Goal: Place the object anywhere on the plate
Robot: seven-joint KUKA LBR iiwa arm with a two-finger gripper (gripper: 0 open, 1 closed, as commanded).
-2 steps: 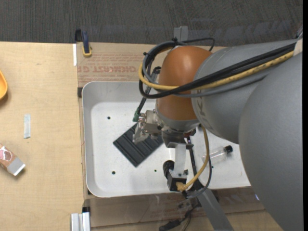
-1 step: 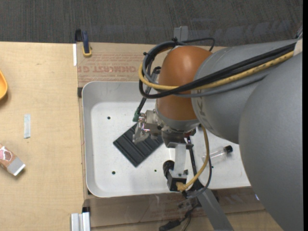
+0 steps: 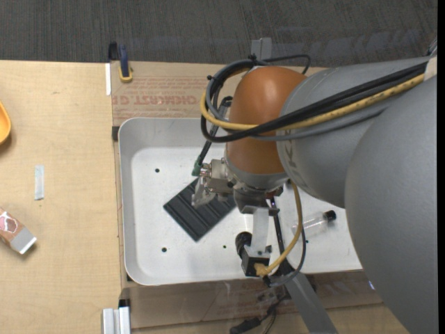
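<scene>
Status: task looks not done, early or mid-attempt by my read.

Landmark = white bin (image 3: 139, 207).

- Dark ribbed flat piece (image 3: 197, 213) lies inside the bin, roughly centre. It's rectangular, so whether it's the "plate" or the object, I can't say for sure. I'd guess it's the plate stand-in.
- Gripper (image 3: 204, 195) sits right over the upper right end of that dark piece, touching or just above it; the slant hides the gap. Finger opening: cannot tell, the wrist and orange band block it. No sign of anything held.
- Clear syringe-like item (image 3: 314, 223) with a dark cap lies inside the bin, toward its right side, well apart from the dark piece. Likely candidate for the object; if so, it's not on the plate yet.

Left to do, as I judge it: confirm a grasp, carry, release on the plate.

Counts:
- bins seen clearly: 1
- dark ribbed piece: 1
- syringe-like item: 1
- outside the bin to its left, on the bench (image 3: 62, 117): 1 small pale strip (image 3: 39, 182), 1 wrapped reddish block (image 3: 14, 232), 1 orange thing (image 3: 3, 122) cut off by the frame edge
- blue-handled clamp (image 3: 122, 61) beyond the bin's far left corner: 1
</scene>
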